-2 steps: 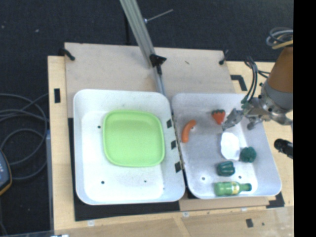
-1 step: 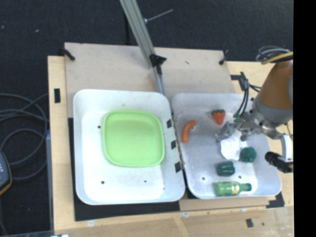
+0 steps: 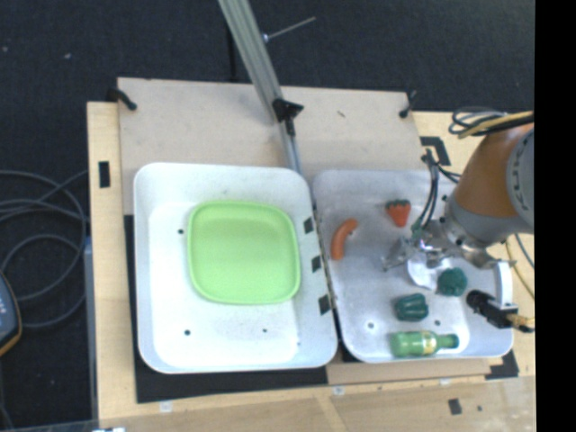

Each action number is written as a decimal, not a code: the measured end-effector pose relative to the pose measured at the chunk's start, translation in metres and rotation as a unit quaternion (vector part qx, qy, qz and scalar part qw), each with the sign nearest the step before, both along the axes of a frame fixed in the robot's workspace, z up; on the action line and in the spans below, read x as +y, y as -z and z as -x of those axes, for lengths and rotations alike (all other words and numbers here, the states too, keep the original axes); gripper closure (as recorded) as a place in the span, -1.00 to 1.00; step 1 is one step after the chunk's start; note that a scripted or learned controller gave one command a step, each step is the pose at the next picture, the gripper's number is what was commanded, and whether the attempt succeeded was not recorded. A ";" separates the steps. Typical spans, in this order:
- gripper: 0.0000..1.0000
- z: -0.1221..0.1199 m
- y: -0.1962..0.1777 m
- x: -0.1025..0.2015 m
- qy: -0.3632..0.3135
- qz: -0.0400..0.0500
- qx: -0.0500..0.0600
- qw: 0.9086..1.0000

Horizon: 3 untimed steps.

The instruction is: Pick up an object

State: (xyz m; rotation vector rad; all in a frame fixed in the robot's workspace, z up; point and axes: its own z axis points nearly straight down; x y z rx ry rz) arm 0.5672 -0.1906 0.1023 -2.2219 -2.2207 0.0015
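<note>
Green ball [image 3: 451,282] sat in the right bin [image 3: 360,196], just beside the gripper [image 3: 421,261] at about 4 o'clock from it. Couldn't tell the gripper's state, honestly. Nothing visibly held; the ball looked like the nearest pick.

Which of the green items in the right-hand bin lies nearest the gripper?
The round dark green piece, just right of the gripper. The dark green pepper-like item and the green bottle lie farther toward the bin's front edge.
</note>
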 end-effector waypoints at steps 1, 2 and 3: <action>1.00 -0.002 -0.014 -0.001 0.001 0.001 -0.003 1.000; 1.00 -0.002 -0.067 -0.012 0.000 0.001 -0.003 1.000; 1.00 -0.008 -0.129 -0.016 0.000 0.001 -0.003 1.000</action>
